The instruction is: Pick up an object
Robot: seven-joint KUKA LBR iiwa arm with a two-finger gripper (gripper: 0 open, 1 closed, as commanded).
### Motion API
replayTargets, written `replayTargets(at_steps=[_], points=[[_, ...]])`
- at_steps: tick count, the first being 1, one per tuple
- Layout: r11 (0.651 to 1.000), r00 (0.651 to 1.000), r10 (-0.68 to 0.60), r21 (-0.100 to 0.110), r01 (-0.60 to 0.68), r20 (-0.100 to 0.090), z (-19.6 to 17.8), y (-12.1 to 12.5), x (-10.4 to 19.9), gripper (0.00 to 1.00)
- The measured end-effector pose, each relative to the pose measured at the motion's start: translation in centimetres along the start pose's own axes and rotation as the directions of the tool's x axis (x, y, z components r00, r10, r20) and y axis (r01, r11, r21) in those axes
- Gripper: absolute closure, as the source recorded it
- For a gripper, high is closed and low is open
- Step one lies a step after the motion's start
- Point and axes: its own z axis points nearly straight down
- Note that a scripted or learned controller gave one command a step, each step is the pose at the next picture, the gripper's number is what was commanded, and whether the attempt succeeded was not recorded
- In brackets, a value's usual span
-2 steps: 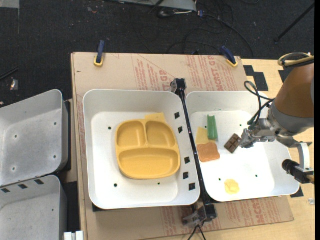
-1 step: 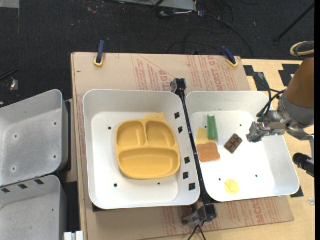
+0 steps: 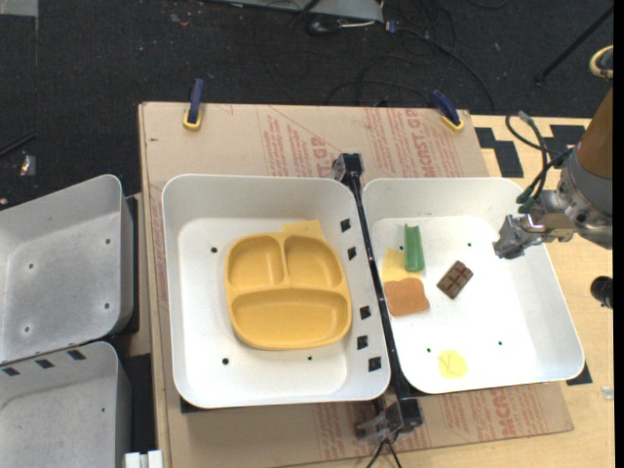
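Note:
The right bin (image 3: pixel 531 354) holds a green stick-shaped piece (image 3: pixel 413 247), a brown chocolate-like block (image 3: pixel 454 279), an orange-brown slab (image 3: pixel 408 296), a pale yellow piece (image 3: pixel 393 264) under the green one, and a small yellow piece (image 3: pixel 451 363) near the front. My gripper (image 3: pixel 510 241) hangs over the right side of this bin, right of the brown block and apart from it. Nothing shows between its fingers.
The left bin (image 3: pixel 195 359) holds a yellow divided plate (image 3: pixel 289 291). A black divider (image 3: pixel 369 281) runs between the two bins. Spare white bins (image 3: pixel 58 261) lie at the far left, off the board. Clamps (image 3: pixel 195 103) hold the cardboard at the back.

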Motion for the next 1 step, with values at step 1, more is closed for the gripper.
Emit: replayTargets(at_steps=[1], points=[[1.0,1.0,-0.004,0.002,0.004,-0.002,-0.39,0.86,5.82,1.0]])
